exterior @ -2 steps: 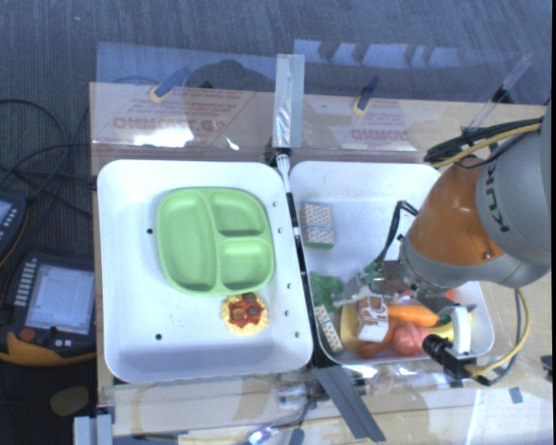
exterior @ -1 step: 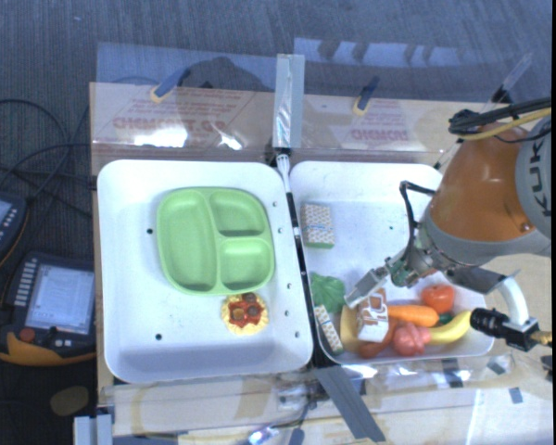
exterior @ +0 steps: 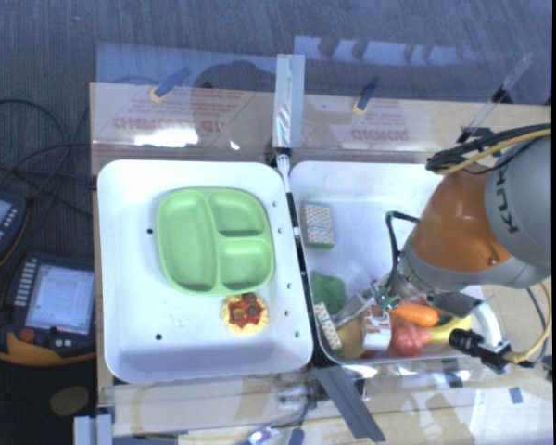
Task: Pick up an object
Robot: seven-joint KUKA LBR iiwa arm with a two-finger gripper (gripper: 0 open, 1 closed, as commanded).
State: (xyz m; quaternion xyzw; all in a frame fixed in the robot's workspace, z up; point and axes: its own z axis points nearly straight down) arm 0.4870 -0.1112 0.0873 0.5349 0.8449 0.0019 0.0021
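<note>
The right bin (exterior: 352, 179) holds a heap of toy food at its front. In the heap lie a green leafy piece (exterior: 327, 290), an orange carrot (exterior: 415, 314), a red tomato (exterior: 408, 339), a yellow piece (exterior: 350, 338) and a small red-and-white carton (exterior: 377, 327). A patterned little box (exterior: 318, 223) lies apart near the bin's left wall. My gripper (exterior: 382, 297) reaches down from the orange-banded wrist (exterior: 459, 235) into the heap, just above the carton and left of the carrot. The wrist hides much of the bin's right half.
In the left bin (exterior: 120, 276) sit a green divided plate (exterior: 215, 239) and a small round pizza toy (exterior: 245, 311) near its front. A metal divider (exterior: 287, 109) stands between the bins at the back. Cables and a pendant (exterior: 46, 299) lie on the floor at the left.
</note>
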